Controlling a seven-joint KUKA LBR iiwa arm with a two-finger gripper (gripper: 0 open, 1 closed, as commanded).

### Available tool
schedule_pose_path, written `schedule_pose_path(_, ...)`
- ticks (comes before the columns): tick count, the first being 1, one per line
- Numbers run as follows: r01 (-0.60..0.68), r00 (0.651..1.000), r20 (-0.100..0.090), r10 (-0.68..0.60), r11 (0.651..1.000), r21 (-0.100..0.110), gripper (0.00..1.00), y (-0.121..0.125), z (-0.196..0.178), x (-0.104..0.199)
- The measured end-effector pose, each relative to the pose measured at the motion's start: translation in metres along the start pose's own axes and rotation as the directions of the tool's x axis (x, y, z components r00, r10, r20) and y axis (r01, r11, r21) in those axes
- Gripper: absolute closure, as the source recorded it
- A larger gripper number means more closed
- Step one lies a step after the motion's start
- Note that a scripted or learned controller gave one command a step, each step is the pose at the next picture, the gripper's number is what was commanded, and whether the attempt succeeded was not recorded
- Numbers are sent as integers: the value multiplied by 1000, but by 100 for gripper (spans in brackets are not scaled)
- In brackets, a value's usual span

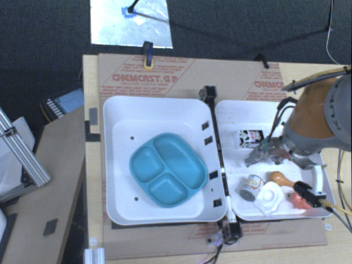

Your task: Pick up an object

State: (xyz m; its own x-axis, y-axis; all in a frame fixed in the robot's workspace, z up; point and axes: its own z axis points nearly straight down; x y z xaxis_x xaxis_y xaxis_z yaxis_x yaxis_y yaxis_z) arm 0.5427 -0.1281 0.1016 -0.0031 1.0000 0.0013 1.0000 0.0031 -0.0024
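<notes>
objects sit unlifted in the right bin — my gripper hovers over them, grip unreadable, pickup not yet done.

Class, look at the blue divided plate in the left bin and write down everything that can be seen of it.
The blue divided plate is a light turquoise tray that looks like smooth plastic, with rounded corners and a raised rim. Ridges split it into three compartments, two toward the upper side and one toward the lower right. It lies flat and face up, turned at a slant, near the middle of the left white bin, resting on the bin's floor. Nothing lies in it and nothing else touches it.
</notes>
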Motion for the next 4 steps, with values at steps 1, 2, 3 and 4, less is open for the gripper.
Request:
schedule_pose_path(1,-3,1000,2,3,1000,-5,100,1,-13,-1)
schedule_pose_path(2,2,1000,3,-2,1000,-10,100,8,-71,7)
schedule_pose_path(3,1,1000,3,-1,1000,-11,100,4,-131,1)
schedule_pose_path(4,3,1000,3,-2,1000,-10,100,6,-185,1)
